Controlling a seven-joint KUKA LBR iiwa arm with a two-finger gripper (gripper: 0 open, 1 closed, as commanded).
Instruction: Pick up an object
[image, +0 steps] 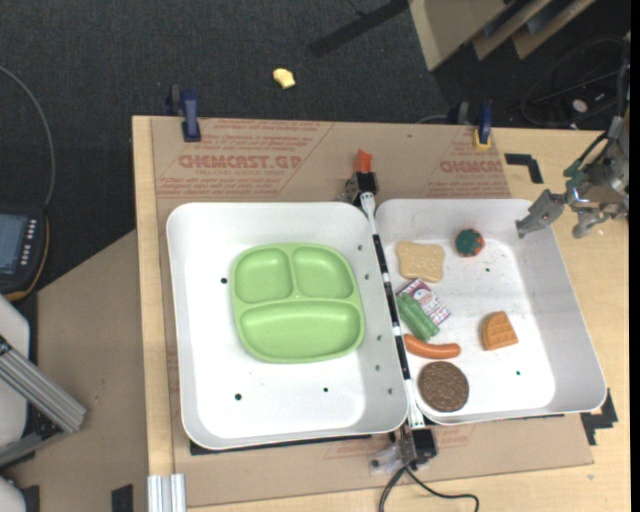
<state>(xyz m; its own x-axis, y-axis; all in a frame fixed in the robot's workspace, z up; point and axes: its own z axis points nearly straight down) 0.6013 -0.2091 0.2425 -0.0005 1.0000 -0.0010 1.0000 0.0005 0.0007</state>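
**Objects all in the right bin, gripper off its far right corner**

You've got six items in the right bin (560, 330). Nearest the tool is the green-and-red ball (469, 241), up by the bin's far wall. Left of it lies the bread slice (421, 260). Below that sits the green-and-purple packet (422, 306), tilted, close to the divider edge. The hot dog (431, 349) lies just under the packet, and the brown round patty (442, 386) sits below the hot dog near the front rim. The orange wedge (498, 331) is out on its own toward the bin's middle-right.

The gripper (559, 213) hangs over the bin's far right corner — to the right of the ball and apart from it, well away from everything else. Nothing is between its fingers; you can see two prongs spread apart, so it reads as open.

The left bin (200, 330) holds a green divided plate (297, 301).
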